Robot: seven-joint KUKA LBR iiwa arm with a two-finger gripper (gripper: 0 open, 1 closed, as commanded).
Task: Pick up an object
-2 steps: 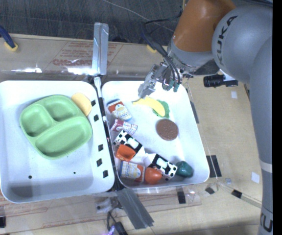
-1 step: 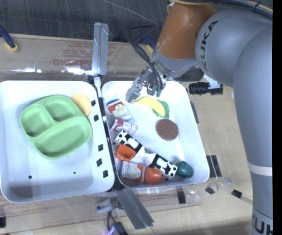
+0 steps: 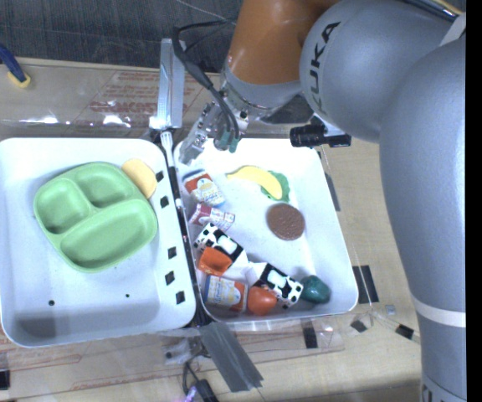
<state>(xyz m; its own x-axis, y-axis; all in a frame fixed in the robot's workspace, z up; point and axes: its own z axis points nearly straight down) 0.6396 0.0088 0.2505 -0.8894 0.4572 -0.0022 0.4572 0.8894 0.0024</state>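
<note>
Right bin (image 3: 335, 224), white, shallow, on the counter: yellow banana (image 3: 253, 174) on a green piece near the far wall; brown round disc (image 3: 286, 222) mid-bin; two black-and-white cow-patterned toys (image 3: 218, 239); orange items and small printed packets along the left wall; dark green lump (image 3: 315, 290) at the near corner.

Left bin (image 3: 7, 249): green divided plate (image 3: 96, 214); yellow lemon-like piece (image 3: 140, 174) touching its far edge.

Hand (image 3: 212, 136): above the right bin's far-left corner; nothing visibly held; finger spread cannot be told.
</note>
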